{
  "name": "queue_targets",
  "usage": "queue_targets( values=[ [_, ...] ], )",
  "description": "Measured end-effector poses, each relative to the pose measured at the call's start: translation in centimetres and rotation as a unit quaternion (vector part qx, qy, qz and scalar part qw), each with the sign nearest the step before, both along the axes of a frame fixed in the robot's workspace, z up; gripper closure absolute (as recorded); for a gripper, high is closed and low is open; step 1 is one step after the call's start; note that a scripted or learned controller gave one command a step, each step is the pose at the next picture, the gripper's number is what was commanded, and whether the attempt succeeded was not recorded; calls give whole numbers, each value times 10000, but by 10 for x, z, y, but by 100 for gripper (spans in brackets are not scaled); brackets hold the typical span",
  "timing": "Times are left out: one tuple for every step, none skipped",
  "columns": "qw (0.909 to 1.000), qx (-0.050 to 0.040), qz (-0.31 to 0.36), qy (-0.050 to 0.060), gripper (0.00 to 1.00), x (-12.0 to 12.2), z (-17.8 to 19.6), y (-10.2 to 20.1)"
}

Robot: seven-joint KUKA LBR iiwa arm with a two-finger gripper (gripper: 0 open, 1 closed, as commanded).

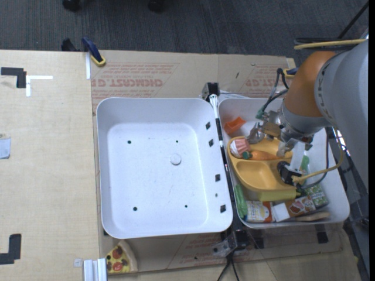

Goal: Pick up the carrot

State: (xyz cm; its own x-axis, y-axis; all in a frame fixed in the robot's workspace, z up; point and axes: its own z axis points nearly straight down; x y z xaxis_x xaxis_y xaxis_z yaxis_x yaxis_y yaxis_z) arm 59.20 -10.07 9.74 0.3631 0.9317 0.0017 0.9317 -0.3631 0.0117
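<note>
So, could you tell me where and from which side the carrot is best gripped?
Probably from above, across the orange body of the carrot, fingers closing across its width. It lies flat and roughly sideways in the yellow tray in the right bin, its green end toward the left. The tray's rim and crowding items likely block a side approach. The gripper is just above it.

The carrot (259, 154) was small and orange with a green end towards the left, and it lay on its side across the upper rim of a yellow dish (258, 177). It rested just below the gripper (270, 134), slightly to its left.
</note>
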Motion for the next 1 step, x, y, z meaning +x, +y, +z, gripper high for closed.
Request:
queue_targets(
  values=[
    [10000, -8, -7, -1, 100, 0, 9, -2]
  ],
)
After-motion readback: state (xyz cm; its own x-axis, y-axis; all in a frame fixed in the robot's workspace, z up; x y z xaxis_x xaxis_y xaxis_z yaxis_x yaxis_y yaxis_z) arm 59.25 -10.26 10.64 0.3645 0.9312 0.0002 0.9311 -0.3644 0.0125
